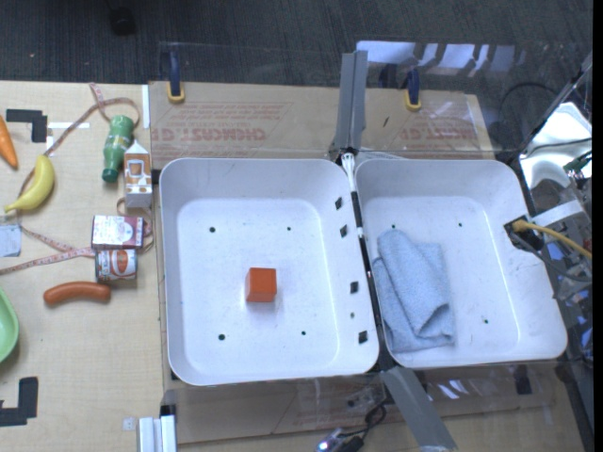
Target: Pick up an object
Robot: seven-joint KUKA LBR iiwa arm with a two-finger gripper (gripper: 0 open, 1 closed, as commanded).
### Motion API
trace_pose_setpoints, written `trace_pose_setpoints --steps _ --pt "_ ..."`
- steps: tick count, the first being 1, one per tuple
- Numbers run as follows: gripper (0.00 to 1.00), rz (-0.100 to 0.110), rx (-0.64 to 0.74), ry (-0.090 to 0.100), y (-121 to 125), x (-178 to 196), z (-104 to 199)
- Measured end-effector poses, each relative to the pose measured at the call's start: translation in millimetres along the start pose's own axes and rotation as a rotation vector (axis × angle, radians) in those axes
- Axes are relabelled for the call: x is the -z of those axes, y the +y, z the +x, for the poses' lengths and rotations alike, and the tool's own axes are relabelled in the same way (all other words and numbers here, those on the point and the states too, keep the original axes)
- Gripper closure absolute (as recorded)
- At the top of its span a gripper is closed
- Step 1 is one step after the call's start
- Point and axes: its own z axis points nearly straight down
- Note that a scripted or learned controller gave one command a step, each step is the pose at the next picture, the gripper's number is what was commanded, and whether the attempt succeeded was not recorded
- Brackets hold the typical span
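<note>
Two white bins on a desk [75, 347]

The left bin [179, 252] holds an orange block [262, 284] near its middle, a bit toward 6 o'clock. The right bin [499, 252] holds a folded grey cloth [415, 290] toward 8 o'clock. At the right bin's 3 o'clock edge there is robot gear; I cannot tell how the end effector is.

A single fixed camera looks down at a slant, fairly far off, on two shallow white plastic bins [170, 252] lying side by side.
</note>
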Motion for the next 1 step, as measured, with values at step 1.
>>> trace_pose_setpoints --steps 1 --pt "1.0 0.001 0.0 -0.002 0.7 8.4 -0.2"
